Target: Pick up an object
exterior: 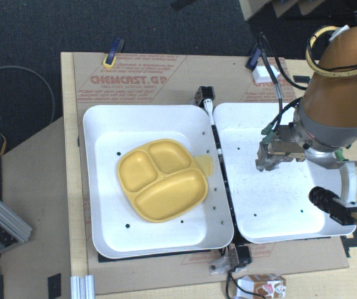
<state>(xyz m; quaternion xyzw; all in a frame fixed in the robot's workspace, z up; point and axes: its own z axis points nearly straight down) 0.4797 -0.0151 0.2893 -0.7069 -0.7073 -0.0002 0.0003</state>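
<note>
While the gripper [270, 157] hangs over the right bin [247, 210], near that bin's left half, nothing can be seen between its parts, and whether it is wide or narrow cannot be told from this angle. The one object to pick up — a yellow divided plate [162, 179] with three compartments — lies in the left bin [103, 223], well apart from the gripper, across the two rims that meet between the bins. Judging from this, the main risk is a descent here closing on bare bin floor. A second risk is the crossing: a low sideways move could catch the paired rims and the black clip [204, 95] at their top end. The plate itself looks broad, shallow and smooth, so a pinch on its rim could slip or tip it. Room is generous above both bins; the plate sits near the left bin's right wall, leaving little space on that side, more on its left. Cables [278, 92] trail behind the arm [337, 86] over the tabletop [134, 73].
</note>
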